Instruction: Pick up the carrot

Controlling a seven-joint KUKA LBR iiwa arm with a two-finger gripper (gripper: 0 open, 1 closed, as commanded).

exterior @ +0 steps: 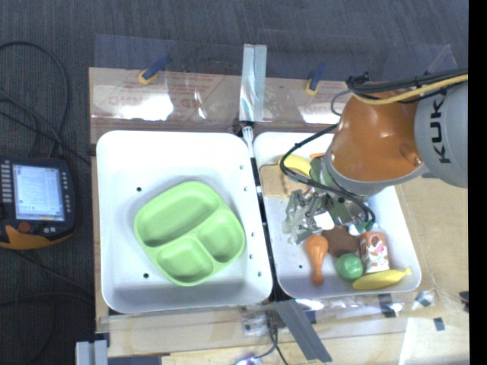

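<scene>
You are looking down on dark grey carpet (152, 10) with a fine ribbed weave. A pale wooden bench (103, 105) stands on it, its far edge covered in clear plastic sheeting (175, 97) held by a blue clip (154, 68) at the left and another blue clip (315, 80) to the right. On the floor to the left lies a handheld control pendant (36, 201), screen lit, with black cables (46, 74) looping away. Light is even and diffuse.

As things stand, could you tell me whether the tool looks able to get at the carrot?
Probably yes: the tool hangs just above the carrot, whose upper side lies uncovered, though a green ball sits close beside it.
</scene>
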